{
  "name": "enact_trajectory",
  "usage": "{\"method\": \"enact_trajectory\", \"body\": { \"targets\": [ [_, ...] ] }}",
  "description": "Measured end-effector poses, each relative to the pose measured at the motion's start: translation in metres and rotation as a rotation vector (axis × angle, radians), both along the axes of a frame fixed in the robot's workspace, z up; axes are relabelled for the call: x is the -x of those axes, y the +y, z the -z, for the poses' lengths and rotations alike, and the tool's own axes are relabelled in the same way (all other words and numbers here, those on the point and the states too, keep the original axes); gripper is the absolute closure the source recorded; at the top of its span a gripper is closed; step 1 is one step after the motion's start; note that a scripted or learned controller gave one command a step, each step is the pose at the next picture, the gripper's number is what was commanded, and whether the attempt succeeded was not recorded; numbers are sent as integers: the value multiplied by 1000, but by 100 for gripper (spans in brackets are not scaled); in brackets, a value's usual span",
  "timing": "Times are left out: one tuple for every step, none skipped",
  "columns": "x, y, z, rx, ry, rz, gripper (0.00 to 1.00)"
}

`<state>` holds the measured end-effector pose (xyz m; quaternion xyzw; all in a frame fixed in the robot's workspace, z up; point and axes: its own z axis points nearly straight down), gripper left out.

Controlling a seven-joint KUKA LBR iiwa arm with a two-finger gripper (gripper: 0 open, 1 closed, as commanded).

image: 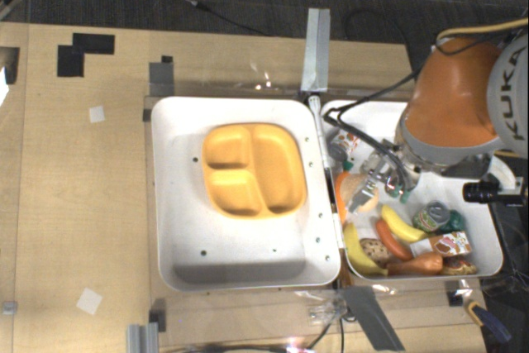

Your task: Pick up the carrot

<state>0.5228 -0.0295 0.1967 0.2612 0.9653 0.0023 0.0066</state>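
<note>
A: Since the left bin [173, 202] carries just the yellow divided plate [250, 169], set near its middle, is there anything to do on that side?

B: No. The plate looks like a drop-off spot and nothing more. The work is in the right bin [494, 256], where all the items crowd toward its front edge and left wall.

A: Where is the carrot?

B: My best reading is the thin orange piece [340, 193] lying along the right bin's left wall, just beside the divider between the bins. Another orange-red item [392, 237] lies near the bin's middle, next to a banana [402, 223], so I would not swear which one is the carrot.

A: And the hand?

B: The hand [378, 182] hangs low over the left part of the right bin, close to that orange piece, probably so it can come down on it. Its metal parts blur together with a clear wrapper beneath, so I cannot tell how it is set, and I see nothing clearly between its tips.

A: What else is hard to make out?

B: The arm's orange band [450, 103] covers the bin's back right corner. A second banana [358, 248], a brown sausage-like item [417, 264], a small can [431, 217] and a printed packet [450, 244] overlap along the front edge, and the tabletop [74, 202] cuts off at the picture's lower border.
</note>
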Motion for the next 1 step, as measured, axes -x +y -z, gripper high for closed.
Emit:
{"method": "enact_trajectory", "body": {
  "targets": [
    [-16,-9,-12,2,7,-119,100]
  ]
}}
